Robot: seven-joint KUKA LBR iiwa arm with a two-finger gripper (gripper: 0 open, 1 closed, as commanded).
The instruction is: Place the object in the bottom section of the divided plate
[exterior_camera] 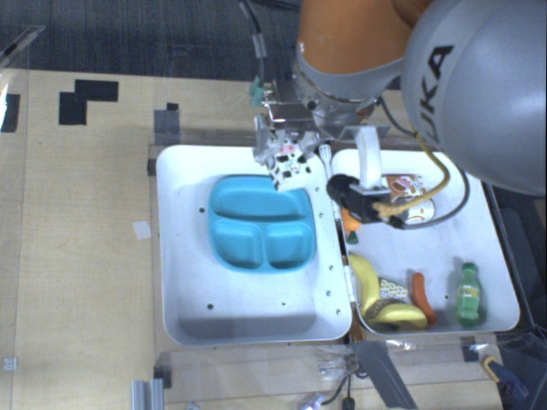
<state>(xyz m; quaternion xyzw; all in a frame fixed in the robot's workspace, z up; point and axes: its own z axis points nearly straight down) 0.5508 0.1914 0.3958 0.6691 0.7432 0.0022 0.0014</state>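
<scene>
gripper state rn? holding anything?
Gripper: shut on the black-and-white spotted toy, held above the top edge of the blue divided plate.

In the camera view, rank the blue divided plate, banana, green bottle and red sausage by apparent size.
1. blue divided plate
2. banana
3. green bottle and red sausage look close; the bottle seems slightly bulkier, not certain.
</scene>
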